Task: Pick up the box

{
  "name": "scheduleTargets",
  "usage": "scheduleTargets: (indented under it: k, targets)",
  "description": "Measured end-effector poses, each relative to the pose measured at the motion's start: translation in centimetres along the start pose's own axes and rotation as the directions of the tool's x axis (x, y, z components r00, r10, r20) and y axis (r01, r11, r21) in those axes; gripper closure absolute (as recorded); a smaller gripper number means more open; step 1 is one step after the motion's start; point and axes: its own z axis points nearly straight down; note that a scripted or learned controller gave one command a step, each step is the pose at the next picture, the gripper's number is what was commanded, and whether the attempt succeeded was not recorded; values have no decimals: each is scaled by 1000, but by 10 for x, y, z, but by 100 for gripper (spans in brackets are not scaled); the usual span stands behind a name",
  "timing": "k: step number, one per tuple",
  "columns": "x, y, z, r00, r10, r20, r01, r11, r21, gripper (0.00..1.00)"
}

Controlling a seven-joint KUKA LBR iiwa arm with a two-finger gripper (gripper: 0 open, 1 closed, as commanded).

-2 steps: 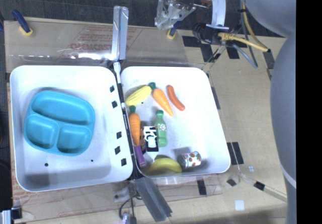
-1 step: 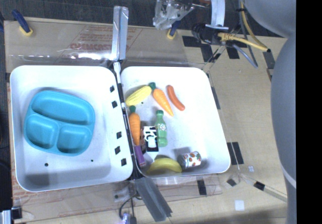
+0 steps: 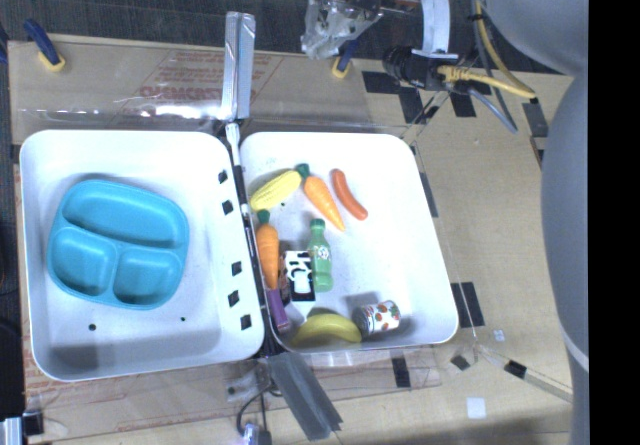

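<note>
In the camera view, the gripper hangs high at the top of the frame, above the cardboard-covered bench and beyond the far rim of the right bin. It holds nothing between its fingers, though whether they are spread or pressed together cannot be told from this angle.

The box, a small black-and-white carton, lies in the right bin near its left wall, well apart from the gripper and much nearer the camera-side rim. It sits between an orange carrot on its left and a green bottle on its right, touching or nearly touching both. A purple item lies just below the carrot, and a yellow banana and a small can rest near the bin's near edge. Farther up the bin lie a corn cob, a 2nd carrot and a red sausage.

The left bin holds a blue 3-compartment tray.
</note>
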Motion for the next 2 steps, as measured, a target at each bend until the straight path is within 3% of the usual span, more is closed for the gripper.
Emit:
scheduleTargets:
  k: [2]
  targets:
    - [-19, 1, 0, 989, -148, 0, 148, 989, 1, 100]
